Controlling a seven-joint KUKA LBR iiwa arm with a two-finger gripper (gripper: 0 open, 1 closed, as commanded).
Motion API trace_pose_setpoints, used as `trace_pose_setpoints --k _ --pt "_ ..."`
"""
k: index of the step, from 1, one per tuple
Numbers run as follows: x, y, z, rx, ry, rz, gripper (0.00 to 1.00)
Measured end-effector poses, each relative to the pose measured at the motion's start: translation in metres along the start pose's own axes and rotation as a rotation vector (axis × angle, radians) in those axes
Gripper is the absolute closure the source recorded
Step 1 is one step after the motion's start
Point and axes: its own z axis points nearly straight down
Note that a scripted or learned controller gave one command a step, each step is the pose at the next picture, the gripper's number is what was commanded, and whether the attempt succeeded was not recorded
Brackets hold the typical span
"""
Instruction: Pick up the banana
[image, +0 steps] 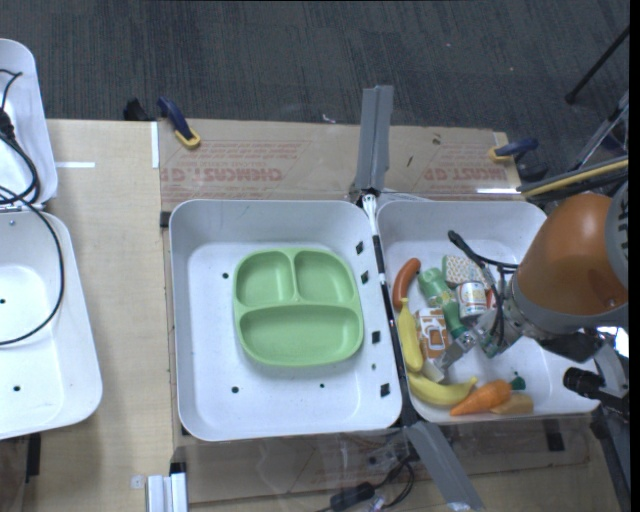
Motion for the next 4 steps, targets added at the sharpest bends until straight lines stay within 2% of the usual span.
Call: trace_pose_setpoints --k 1,2,3,4 --pt "0.000 0.003 0.000 -0.006 -0.003 -0.218 0.00" --pt "0.004 0.005 0.000 -0.005 -0.005 -0.323 0.00" --pt "0.004 0.004 0.000 -0.003 -0.001 -0.559 0.00" --pt "0.009 -0.002 0.010 0.008 0.021 -0.604 0.00"
